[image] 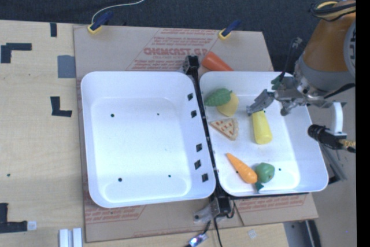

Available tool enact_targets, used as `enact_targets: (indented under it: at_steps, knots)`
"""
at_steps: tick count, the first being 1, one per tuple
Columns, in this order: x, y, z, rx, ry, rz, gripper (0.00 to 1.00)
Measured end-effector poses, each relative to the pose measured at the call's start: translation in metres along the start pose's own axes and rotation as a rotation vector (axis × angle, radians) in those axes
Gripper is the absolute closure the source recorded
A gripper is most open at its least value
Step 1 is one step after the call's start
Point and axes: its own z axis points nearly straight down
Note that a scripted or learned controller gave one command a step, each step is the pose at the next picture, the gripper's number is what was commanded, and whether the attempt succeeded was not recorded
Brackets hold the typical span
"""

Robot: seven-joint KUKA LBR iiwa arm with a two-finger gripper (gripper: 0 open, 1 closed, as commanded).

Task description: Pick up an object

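From the camera above the bench, I see my gripper [267,100] hanging over the right bin [306,144], reaching in from the right with the orange band of my arm [324,49] behind it. My jaws stand apart, and nothing sits between them; one dark finger juts out to the left, just above the top end of the yellow cylinder [262,127]. I judge I am placed here because that cylinder is the nearest thing to take, and it lies lengthwise with room on both sides for my fingers.

Counting what the right bin holds, I make it five things. One yellow cylinder lies near the middle. One leafy green piece resting on a pale yellow fruit [221,100] sits up by the divider, the two touching. One wedge-shaped cracker or pizza slice [226,128] lies just below that. One carrot [241,168] lies slantwise near the front wall, and one green pepper-like toy [265,172] touches its thick end. They cluster toward the divider and the front, I judge because they were tipped in loosely.

The left bin [95,124] lies beside it, their walls touching. One orange-red object [217,62] lies outside the bins on the cardboard sheet [167,49], behind the right bin's back wall. Two blue-and-yellow clamps [99,21] pin that sheet at its back edge.
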Motion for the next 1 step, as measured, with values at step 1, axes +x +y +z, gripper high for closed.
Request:
enact_targets:
  at_steps: [1]
  knots:
    - [-0.0280, 0.0228, 0.0945, -0.001, -0.003, 0.000, 0.00]
